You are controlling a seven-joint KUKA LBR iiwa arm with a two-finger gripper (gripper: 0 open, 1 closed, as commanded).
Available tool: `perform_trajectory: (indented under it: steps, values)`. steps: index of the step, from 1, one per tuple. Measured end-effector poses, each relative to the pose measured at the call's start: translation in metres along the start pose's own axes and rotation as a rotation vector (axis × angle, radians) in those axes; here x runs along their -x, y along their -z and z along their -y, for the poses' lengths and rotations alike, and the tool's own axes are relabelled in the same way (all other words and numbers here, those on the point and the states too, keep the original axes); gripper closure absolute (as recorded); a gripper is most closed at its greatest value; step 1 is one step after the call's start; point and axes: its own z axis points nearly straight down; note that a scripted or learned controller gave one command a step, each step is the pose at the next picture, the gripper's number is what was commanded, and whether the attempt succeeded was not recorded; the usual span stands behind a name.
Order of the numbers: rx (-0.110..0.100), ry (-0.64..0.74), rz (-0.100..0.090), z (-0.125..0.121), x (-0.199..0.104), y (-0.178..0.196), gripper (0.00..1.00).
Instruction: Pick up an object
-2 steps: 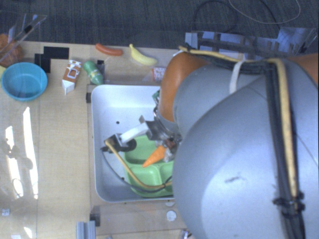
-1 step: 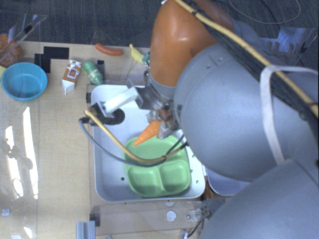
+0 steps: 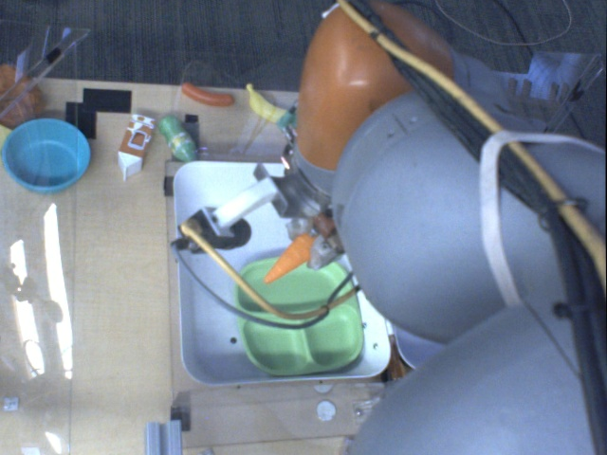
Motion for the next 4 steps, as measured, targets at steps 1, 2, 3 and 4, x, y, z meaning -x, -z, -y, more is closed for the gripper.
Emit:
perform_trajectory:
  steps: [1,2,3,4]
  values:
    - [-0.002,0.589,0.006,0.004,-0.006,0.019,1.0]
    - [-0.007,1.059,0.007,-0.024,-0.01,-0.025,1.0]
    - [-0.006,1.059,0.006,-0.024,-0.011,-0.025,0.0]
    - [-0.006,0.972,0.007,-0.085,-0.039,-0.085,0.0]
